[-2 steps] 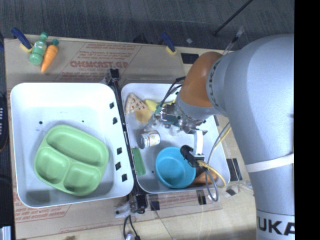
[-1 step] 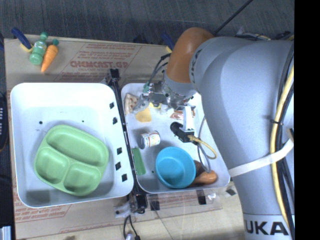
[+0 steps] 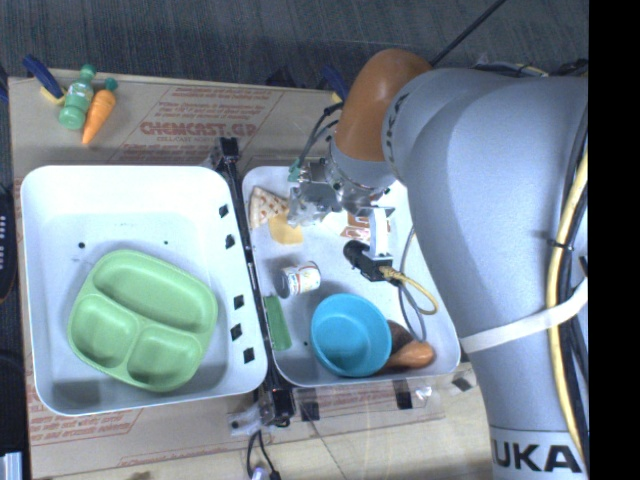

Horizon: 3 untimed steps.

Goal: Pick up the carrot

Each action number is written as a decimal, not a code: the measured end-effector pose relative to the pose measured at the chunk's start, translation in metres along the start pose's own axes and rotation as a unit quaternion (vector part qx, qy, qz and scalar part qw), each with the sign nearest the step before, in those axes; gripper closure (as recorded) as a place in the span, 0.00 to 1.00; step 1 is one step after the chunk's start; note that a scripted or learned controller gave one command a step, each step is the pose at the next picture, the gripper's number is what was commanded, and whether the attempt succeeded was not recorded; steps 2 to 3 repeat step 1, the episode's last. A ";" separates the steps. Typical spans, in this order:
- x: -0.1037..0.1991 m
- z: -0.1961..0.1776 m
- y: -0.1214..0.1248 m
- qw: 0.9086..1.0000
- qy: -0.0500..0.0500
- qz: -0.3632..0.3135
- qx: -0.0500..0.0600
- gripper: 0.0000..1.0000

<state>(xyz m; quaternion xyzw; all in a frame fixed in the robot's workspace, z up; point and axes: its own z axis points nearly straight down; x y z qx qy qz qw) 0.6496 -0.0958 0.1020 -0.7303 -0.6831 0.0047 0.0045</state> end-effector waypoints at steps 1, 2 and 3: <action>0.000 0.000 0.000 1.000 0.000 0.000 0.000 0.00; 0.000 0.000 0.000 1.000 0.000 0.000 0.000 0.00; 0.000 0.000 0.000 1.000 0.000 0.000 0.000 0.00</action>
